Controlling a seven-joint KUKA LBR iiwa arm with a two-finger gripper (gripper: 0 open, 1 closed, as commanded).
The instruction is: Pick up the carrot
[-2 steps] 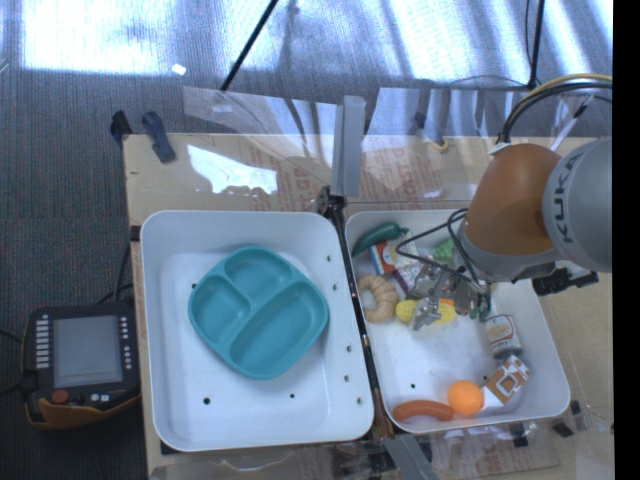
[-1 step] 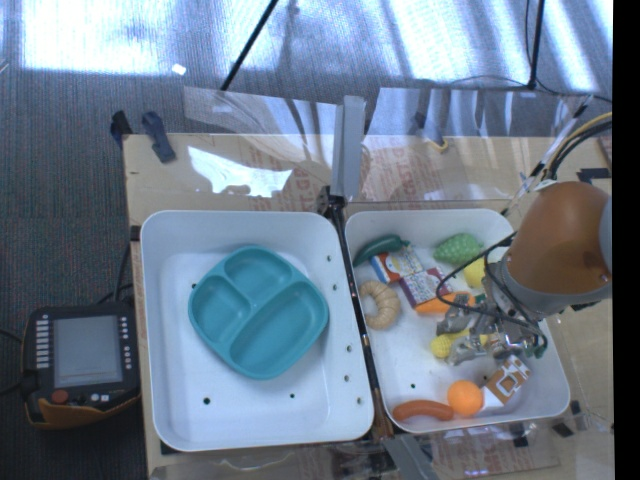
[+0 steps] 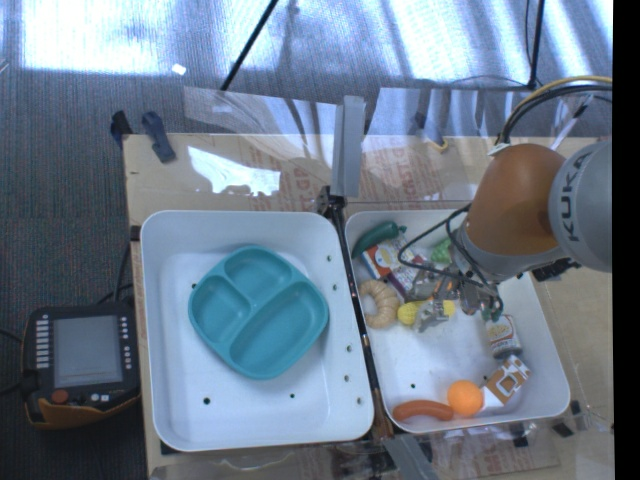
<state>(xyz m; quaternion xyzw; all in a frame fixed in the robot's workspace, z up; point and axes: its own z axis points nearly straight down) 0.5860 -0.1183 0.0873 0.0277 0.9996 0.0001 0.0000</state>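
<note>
- Gripper (image 3: 437, 313) low inside right bin (image 3: 545, 383), beside a yellow toy (image 3: 408, 314); finger state: cannot tell.
- Carrot (image 3: 423, 410) lies below the gripper, at the bin's near wall, well apart.
- Orange ball (image 3: 465, 397) touches the carrot's right end.

Open white floor lies mid right bin (image 3: 545, 353), reachable from above. At its 6 o'clock the carrot (image 3: 423, 410) is hemmed by an orange ball (image 3: 465, 397) at 3 o'clock, apparently touching.
</note>
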